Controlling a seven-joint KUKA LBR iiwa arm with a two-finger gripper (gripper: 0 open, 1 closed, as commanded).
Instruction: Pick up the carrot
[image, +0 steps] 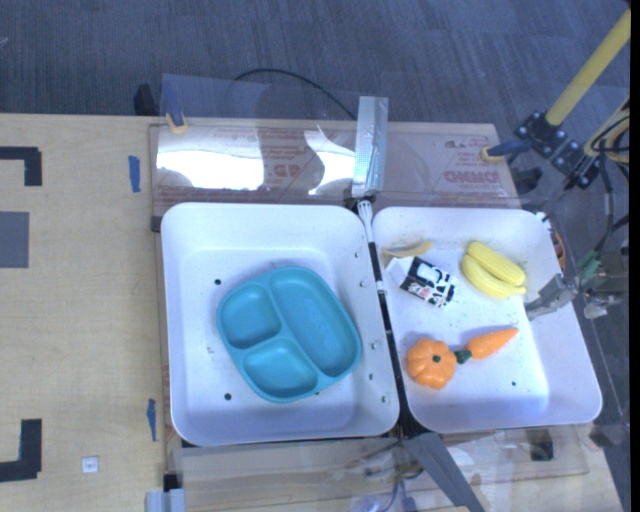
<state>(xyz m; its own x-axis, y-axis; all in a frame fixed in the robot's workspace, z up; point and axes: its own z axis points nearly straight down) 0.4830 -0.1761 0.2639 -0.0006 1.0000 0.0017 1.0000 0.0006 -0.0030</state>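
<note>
Starting at the left, you have the left bin holding a blue divided plate; none of that matters for this pick. Cross the divider into the right bin: a small black-and-white card sits near the top, an orange pumpkin low on the left, and the carrot lies on its side just right of it, green top toward the pumpkin and touching or nearly touching it, thin tip pointing up and right. A bunch of bananas lies above the carrot, apart from it.

At the bin's right rim you can make out the gripper, blurred; whether it is open or closed, I cannot tell, and nothing is visibly held.

You would do well to come down over the carrot's middle, closing across its width, away from the pumpkin. The smooth white floor may let it slide. Beyond the bins lie a wooden bench and grey floor.
</note>
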